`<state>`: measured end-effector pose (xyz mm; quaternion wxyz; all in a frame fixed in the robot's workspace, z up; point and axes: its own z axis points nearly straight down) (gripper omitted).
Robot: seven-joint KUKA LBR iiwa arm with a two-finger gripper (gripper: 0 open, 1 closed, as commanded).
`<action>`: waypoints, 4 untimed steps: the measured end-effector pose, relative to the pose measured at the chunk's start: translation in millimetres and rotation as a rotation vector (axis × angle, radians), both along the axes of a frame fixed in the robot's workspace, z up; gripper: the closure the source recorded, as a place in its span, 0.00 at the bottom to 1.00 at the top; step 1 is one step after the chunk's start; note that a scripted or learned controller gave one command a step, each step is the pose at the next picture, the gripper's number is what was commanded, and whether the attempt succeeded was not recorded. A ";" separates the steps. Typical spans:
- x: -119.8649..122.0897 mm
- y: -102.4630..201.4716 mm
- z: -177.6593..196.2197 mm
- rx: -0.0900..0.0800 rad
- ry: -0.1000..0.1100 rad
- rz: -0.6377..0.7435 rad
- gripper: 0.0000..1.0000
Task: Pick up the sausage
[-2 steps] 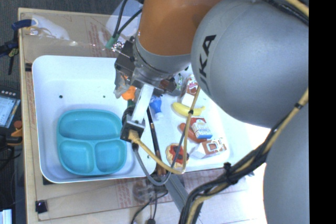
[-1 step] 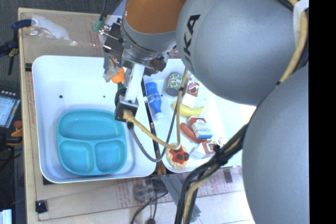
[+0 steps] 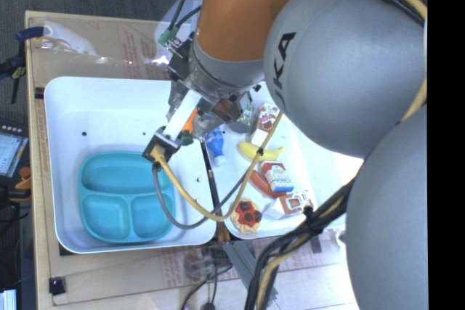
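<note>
Reaching in from the right, the grey-and-orange arm (image 3: 305,47) hangs low over the seam between the two white bins, its bulk covering much of the right bin (image 3: 231,169). The gripper (image 3: 211,112) sits at that bin's upper left corner; whether it is spread or closed cannot be told. A reddish-brown piece (image 3: 227,110) shows just under the wrist, touching or nearly touching the gripper. It may be the sausage, though the view does not settle it. Near it lie an orange piece (image 3: 190,120) and a blue item (image 3: 214,145). Lower in the same bin are a banana (image 3: 260,151), a red carton (image 3: 272,176) and a pizza slice (image 3: 247,214). The left bin (image 3: 109,109) holds a teal divided tray (image 3: 125,196).
</note>
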<state>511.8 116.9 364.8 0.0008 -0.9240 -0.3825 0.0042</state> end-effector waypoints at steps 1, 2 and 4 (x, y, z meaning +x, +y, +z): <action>-16.9 -10.8 76.3 -0.002 -0.012 -0.579 1.00; -16.4 -10.5 85.6 -0.007 -0.018 -0.573 1.00; 63.4 -91.1 44.3 -0.002 0.001 -0.290 1.00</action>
